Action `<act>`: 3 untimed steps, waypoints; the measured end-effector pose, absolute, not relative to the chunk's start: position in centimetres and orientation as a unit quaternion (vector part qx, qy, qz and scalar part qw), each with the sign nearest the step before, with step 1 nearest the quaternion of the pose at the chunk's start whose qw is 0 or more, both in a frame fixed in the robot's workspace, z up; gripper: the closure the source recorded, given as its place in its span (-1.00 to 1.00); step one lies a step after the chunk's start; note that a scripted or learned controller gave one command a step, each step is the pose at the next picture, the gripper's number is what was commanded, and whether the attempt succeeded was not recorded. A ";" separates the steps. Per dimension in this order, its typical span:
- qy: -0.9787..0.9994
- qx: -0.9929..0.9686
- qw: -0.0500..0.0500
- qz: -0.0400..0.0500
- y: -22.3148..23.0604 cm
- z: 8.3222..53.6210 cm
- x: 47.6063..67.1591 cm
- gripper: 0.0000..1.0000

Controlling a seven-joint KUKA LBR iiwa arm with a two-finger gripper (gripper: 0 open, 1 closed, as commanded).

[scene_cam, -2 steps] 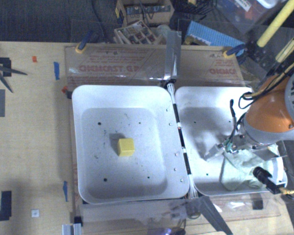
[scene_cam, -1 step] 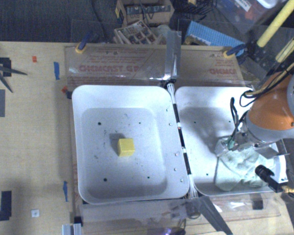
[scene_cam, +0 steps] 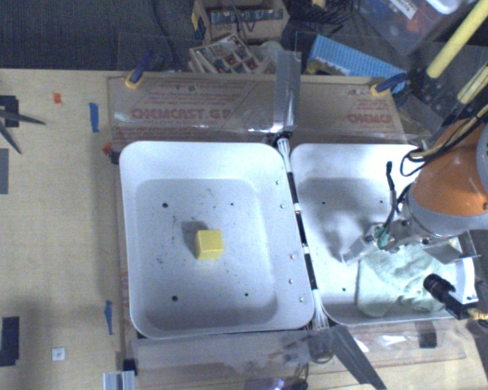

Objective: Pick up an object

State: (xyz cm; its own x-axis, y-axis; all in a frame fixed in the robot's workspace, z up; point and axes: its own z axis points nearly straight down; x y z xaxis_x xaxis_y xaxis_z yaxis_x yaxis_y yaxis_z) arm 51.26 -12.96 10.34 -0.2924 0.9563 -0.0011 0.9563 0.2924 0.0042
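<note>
We see the arm [scene_cam: 447, 189] reaching into the right bin [scene_cam: 333, 169], its gripper [scene_cam: 382, 238] low over a pale crumpled cloth [scene_cam: 398, 279] near the front wall; how it stands we cannot tell, perhaps touching. A yellow block [scene_cam: 210, 244] lies in the left bin [scene_cam: 146, 169].

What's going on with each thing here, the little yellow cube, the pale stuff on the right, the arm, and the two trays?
Yellow block: lying alone on the floor of the left bin, untouched.
Pale cloth: crumpled on the floor of the right bin, near its front edge.
Arm: reaching in from the right, low over the cloth.
Gripper: down at the cloth's edge; whether it grips anything can't be told.
</note>
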 end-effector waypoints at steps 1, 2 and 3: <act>0.803 0.596 0.003 0.002 -13.1 11.3 51.4 1.00; 0.695 0.719 0.006 0.004 -11.1 9.1 50.3 1.00; 0.613 0.790 0.000 0.000 -3.2 18.4 48.0 1.00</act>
State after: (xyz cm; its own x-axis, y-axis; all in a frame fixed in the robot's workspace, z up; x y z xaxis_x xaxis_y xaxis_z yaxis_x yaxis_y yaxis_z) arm 47.99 -3.22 18.38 0.2488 0.9686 -0.0001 0.9686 -0.2488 -0.0012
